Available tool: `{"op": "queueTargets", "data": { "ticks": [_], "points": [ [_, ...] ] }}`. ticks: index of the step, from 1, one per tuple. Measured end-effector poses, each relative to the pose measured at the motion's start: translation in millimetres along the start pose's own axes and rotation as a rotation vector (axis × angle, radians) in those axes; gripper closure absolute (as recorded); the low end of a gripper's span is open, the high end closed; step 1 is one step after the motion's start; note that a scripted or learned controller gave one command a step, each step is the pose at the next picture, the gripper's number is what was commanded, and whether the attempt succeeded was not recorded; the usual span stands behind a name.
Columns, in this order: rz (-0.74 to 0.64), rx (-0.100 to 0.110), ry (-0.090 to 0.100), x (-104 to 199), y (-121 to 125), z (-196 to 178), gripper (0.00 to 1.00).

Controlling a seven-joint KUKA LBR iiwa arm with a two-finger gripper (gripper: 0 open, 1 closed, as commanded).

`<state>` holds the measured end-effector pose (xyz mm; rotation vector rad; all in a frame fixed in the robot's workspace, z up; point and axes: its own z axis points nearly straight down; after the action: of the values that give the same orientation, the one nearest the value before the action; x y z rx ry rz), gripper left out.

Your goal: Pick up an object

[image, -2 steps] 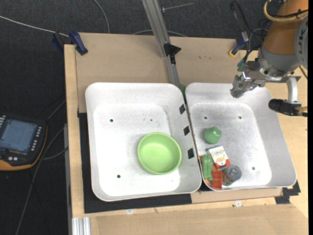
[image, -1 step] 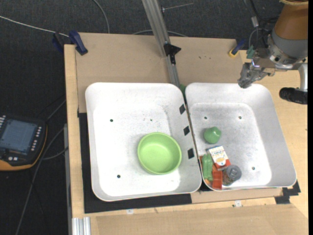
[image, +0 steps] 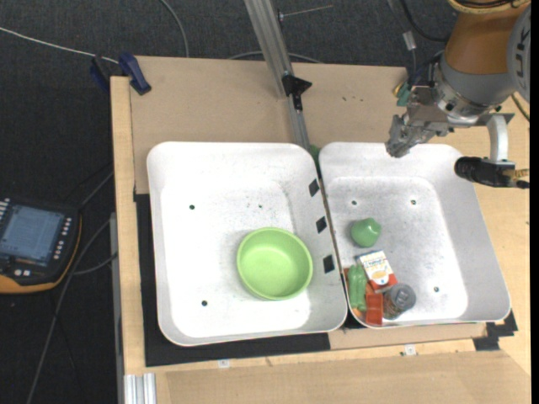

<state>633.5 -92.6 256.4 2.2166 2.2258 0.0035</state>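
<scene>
Camera view: we noted the gripper (image: 397, 147) poised over the far rim of the right bin (image: 472, 225), near its upper left corner, hanging from the grey and orange arm (image: 480, 45) that entered from the right. Whether the gripper was released or clenched we could not tell at this angle; nothing showed beneath it, so we logged no object as held. The candidate objects sat well apart from it, along the near part of the same bin: a small green ball-like item (image: 365, 231) lay alone toward the middle, and closer to the near rim a cluster lay packed together, namely an orange-and-white carton (image: 376, 267), a green and red piece (image: 362, 293) beside it, and a dark grey round item (image: 399, 298) touching the carton's lower side. The left bin (image: 185, 192) carried a green bowl (image: 274, 263) in its near right portion. We judged the step to be the approach, before any descent. The next move, as we read it, called for travel toward the near side of the right bin and a lowering onto one object; the lone green item looked the cleaner target, since the cluster risked a crowded grasp.
</scene>
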Motion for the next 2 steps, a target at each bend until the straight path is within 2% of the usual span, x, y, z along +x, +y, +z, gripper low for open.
{"op": "queueTargets", "data": {
  "ticks": [2],
  "points": [
    [0.001,0.001,0.000,86.8,-53.3,16.4,1.00]
  ]
}}
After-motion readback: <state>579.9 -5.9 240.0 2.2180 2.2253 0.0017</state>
